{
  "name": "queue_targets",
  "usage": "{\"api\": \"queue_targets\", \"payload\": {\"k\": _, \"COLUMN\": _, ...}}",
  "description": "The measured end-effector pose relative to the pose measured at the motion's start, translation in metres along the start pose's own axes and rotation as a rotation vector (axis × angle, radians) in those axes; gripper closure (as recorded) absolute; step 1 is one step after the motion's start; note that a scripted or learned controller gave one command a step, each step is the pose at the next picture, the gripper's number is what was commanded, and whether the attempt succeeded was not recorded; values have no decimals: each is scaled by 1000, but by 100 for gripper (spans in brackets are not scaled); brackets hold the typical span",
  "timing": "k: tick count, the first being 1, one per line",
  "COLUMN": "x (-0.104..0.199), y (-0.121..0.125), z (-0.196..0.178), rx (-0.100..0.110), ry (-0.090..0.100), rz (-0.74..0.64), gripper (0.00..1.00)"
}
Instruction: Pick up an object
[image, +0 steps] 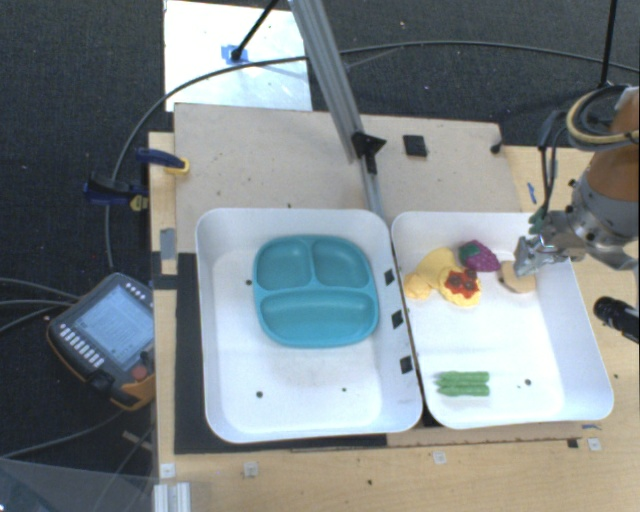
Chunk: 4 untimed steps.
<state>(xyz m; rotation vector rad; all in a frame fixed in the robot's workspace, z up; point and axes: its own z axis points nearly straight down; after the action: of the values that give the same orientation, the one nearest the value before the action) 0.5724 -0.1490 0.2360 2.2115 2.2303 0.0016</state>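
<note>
bins: two white, side by side; left bin (225, 400), right bin (580, 380)
plate (316, 291): one teal, left bin
toy foods (458, 277): four clustered, right bin
green piece (462, 383): one, apart
gripper (527, 262): over right bin's far side, above tan piece (519, 285); opening could not be told

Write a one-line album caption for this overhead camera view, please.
Robot gripper hovers over a tan piece in the right bin, near toy foods; a teal divided plate sits in the left bin.
</note>
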Motion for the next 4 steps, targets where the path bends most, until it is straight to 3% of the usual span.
{"api": "queue_targets", "payload": {"k": 2, "x": 97, "y": -6, "z": 5, "rx": 1, "ry": 1, "rz": 0, "gripper": 100}}
{"api": "queue_targets", "payload": {"k": 4, "x": 195, "y": -39, "z": 13, "rx": 3, "ry": 1, "rz": 0, "gripper": 100}}
